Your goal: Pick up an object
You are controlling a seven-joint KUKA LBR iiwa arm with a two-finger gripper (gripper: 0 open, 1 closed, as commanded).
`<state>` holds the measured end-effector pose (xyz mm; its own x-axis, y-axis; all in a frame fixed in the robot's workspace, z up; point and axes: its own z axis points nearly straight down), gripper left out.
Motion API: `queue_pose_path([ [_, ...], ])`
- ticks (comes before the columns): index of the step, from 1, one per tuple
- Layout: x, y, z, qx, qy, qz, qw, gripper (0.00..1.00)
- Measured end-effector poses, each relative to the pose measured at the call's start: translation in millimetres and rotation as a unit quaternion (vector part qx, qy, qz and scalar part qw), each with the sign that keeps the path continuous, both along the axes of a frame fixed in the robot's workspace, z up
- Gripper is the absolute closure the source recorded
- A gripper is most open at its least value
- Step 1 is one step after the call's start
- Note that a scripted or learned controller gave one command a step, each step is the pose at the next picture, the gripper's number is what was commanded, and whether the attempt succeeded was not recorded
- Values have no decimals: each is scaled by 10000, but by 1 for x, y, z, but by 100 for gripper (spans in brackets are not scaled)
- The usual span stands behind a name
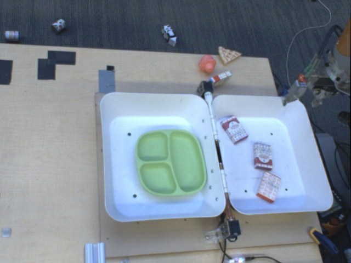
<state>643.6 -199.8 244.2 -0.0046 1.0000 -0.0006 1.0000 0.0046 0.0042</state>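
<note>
Three small red-and-white packets lie in the right bin [296, 199]: one [233, 129] near its far left, one [262, 155] in the middle, and one [269, 187] toward the front. A green divided plate [171, 163] sits in the left bin [118, 163]. My gripper [304, 95] hangs at the right bin's far right corner, above the rim and well away from the packets. It is open, with nothing between its fingers [289, 96]. The arm [337, 64] is partly cut off by the frame's right side.
Behind the bins on the bench lie a red ball [207, 63], a pizza-slice toy [228, 54] and a small tube [221, 78]. Small items are scattered on the dark carpet beyond. Cables hang at the right, near the arm.
</note>
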Motion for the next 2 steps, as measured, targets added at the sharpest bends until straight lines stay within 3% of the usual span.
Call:
queue_pose_path([
  [1, 19, 4, -153, 9, 21, 9, 10000, 0],
  [2, -56, 51, -158, 3, -3, -7, 10000, 0],
])
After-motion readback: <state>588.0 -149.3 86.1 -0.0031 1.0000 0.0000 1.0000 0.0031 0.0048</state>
